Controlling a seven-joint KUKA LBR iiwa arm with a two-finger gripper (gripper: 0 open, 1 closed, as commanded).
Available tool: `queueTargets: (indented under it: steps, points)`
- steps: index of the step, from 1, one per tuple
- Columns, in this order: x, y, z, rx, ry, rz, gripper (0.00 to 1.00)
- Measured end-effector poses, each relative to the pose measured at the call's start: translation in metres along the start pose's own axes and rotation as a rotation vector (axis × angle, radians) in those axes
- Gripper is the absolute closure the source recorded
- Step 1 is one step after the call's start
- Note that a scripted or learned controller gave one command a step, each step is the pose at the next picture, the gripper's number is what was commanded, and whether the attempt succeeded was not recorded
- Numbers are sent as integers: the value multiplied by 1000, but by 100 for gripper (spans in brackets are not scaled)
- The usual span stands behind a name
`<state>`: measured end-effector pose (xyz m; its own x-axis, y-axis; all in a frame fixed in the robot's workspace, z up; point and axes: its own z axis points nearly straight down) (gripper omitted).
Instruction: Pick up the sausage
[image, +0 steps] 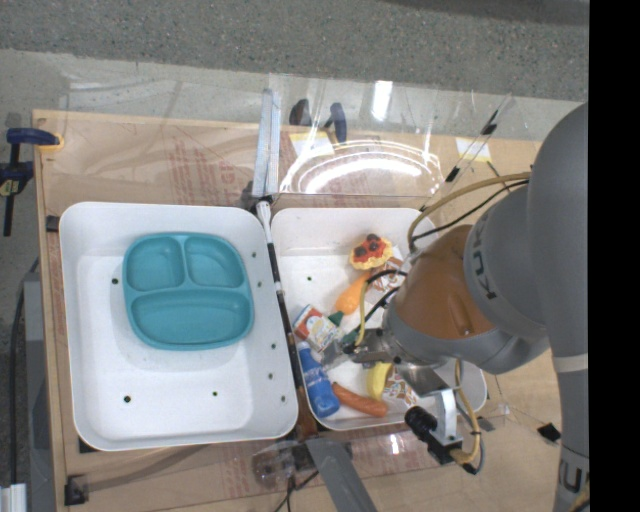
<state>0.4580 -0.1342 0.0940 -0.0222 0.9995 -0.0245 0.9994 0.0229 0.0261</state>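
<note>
Camera view's lower middle shows the sausage (360, 400) lying in the right bin (300, 228). Whether the hand (385, 375) above it grips anything, I cannot tell.

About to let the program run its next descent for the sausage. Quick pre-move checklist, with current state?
1. Target located: ok. The reddish-orange sausage lies near the front edge of the right-hand shallow white bin.
2. Target clear on top: ok. Nothing covers it.
3. Room around target: not ok. The yellow banana-shaped toy and the blue flat packet sit right beside it.
4. Gripper state: cannot tell. The grey and orange arm hides it.
5. Gripper over target: cannot tell, for the same reason.
6. Left side: ok. The teal divided plate sits in the left-hand white bin, away from the work.
</note>
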Motion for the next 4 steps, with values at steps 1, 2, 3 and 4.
queueTargets:
  steps: [1, 2, 3, 4]
  points:
    - [2, 2, -1, -4, -4, -79, 0]
    - [0, 1, -1, -3, -1, -52, 0]
    - [-1, 3, -1, -7, -1, -147, 0]
    - [0, -1, 1, 4, 4, 29, 0]
